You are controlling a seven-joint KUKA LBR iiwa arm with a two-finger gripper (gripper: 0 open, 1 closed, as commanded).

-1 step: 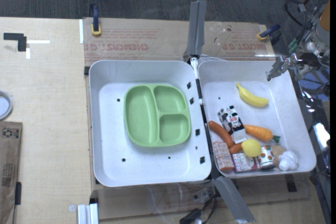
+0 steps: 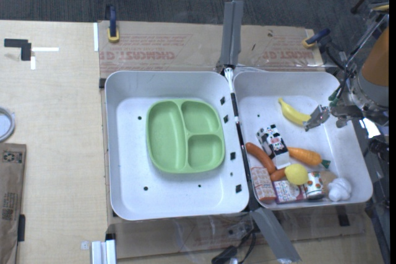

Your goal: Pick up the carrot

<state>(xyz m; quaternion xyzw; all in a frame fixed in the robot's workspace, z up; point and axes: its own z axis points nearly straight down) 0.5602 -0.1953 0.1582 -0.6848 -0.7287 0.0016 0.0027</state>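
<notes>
While the two-finger gripper [image 2: 317, 116] hovers just right of a yellow banana [image 2: 292, 112], the orange tapered carrot [image 2: 304, 156] lies below it, apart; nothing sits between its fingers. How far they are parted I cannot tell.

The arm is seen reaching in from the right edge, its orange band partly visible, and the gripper [image 2: 317, 117] is pointed leftward.

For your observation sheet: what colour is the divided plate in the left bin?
Light green, seen plainly in the camera view: the divided plate.
</notes>
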